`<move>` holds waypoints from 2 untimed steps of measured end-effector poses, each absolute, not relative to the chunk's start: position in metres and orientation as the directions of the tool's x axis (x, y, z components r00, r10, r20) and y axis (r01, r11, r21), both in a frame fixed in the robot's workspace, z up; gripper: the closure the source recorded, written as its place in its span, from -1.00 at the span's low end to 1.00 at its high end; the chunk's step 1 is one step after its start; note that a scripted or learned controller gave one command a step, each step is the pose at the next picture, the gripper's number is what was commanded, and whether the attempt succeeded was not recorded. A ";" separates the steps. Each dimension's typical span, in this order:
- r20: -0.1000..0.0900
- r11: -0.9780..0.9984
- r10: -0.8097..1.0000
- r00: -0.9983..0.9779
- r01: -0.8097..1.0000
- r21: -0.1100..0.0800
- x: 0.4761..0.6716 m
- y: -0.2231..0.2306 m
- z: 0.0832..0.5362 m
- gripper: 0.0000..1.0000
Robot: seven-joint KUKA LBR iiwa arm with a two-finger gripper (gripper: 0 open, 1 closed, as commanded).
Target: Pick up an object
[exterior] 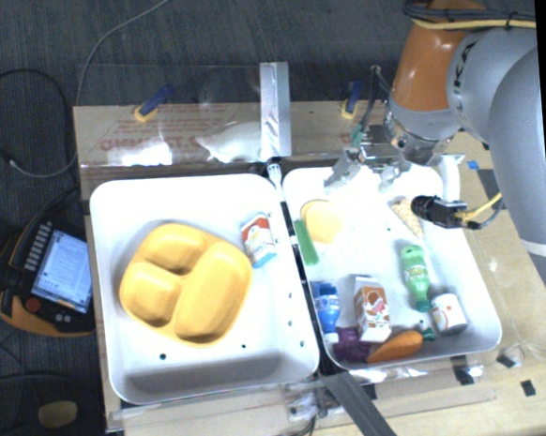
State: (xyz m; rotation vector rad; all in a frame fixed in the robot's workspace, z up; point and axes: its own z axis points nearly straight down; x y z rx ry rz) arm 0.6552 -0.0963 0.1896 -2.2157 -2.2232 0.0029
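Dark carpet around bench (106,131); two white bins side by side. Left bin (125,365): large yellow object (184,280), small can (258,239) at its 2 o'clock. Right bin (484,327): pale yellow disc (322,222) near 11 o'clock, green bottle (415,274) toward 3 o'clock, carton (372,310), orange carrot (396,346) and blue item (326,304) along 6 o'clock. Gripper (374,157) at right bin's 12 o'clock edge, nothing seen held; open or closed, cannot tell. Step judged: approach, no pick made. Next move calls for choosing a target, descending over it, closing squarely.
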 end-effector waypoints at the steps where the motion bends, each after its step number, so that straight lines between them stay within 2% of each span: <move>1: -0.002 0.025 1.000 -0.025 1.000 -0.002 0.650 -0.152 0.244 -1.00; 2: 0.000 -0.102 0.995 0.102 0.995 -0.003 0.643 -0.165 0.238 -1.00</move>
